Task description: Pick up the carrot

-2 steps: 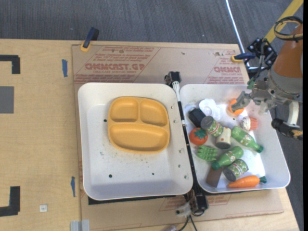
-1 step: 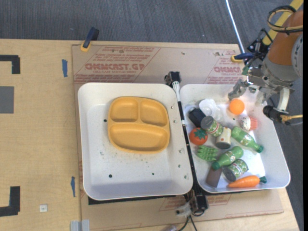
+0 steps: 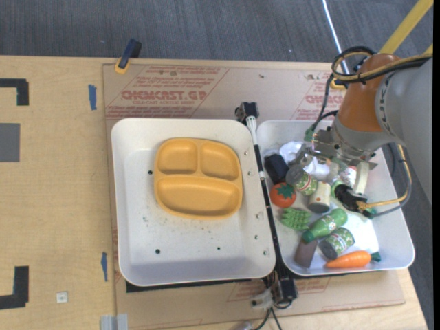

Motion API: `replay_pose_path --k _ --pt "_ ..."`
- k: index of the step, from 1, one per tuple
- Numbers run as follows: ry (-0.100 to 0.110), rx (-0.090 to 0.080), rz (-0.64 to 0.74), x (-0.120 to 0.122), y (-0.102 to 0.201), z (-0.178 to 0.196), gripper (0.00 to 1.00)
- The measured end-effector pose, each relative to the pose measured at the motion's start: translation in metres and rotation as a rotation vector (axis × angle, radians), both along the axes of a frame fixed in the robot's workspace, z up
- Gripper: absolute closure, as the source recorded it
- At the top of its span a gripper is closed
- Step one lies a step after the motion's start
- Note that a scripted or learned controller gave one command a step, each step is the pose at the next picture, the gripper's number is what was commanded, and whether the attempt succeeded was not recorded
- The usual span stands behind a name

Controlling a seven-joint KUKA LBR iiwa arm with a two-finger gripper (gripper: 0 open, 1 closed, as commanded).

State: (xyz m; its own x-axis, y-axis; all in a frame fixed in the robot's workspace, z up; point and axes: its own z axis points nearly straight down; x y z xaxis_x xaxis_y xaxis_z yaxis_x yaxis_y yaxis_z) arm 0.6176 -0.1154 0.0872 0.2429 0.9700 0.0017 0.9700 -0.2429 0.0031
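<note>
Carrot (image 3: 352, 259) lies in right bin (image 3: 402, 253); left bin (image 3: 130, 205) holds tray (image 3: 199, 177); hand (image 3: 328, 158) grip unclear.

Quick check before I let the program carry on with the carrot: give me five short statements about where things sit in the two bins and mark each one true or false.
1. The carrot lies in the right bin, near its front edge. True.
2. The yellow tray sits in the same bin as the carrot. False: it sits in the left bin.
3. The gripper is over the right bin's far half, away from the carrot. True.
4. The tomato lies on the yellow tray. False: it is in the right bin, near the divide.
5. The carrot is between the gripper's fingers. False: it lies in the bin.
</note>
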Motion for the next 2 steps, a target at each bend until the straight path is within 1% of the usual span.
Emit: replay_pose_path --k 1,2 --pt "0.000 0.003 -0.603 -0.028 0.019 0.000 0.00" --pt "0.000 0.003 -0.601 -0.028 0.020 0.010 1.00"
